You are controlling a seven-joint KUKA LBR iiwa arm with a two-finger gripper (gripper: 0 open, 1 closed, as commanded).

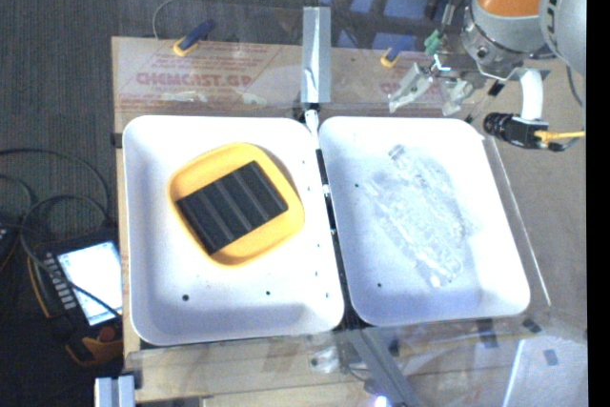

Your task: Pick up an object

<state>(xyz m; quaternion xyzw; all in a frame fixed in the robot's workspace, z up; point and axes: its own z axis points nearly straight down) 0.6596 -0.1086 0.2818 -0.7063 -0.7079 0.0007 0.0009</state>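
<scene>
The left bin (152, 300) holds a yellow dish with a black ribbed insert (236, 202), lying flat. The right bin (496, 286) holds a clear crumpled plastic bottle (419, 210), hard to make out against the white. My jaws (434, 91) hover above that bin's far rim, fingers apart, holding nothing, the bottle nearer than the dish.

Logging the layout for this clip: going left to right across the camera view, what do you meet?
Tablet on the floor → left bin with the yellow and black object → right bin with the clear plastic bottle; end effector above its far edge.
</scene>
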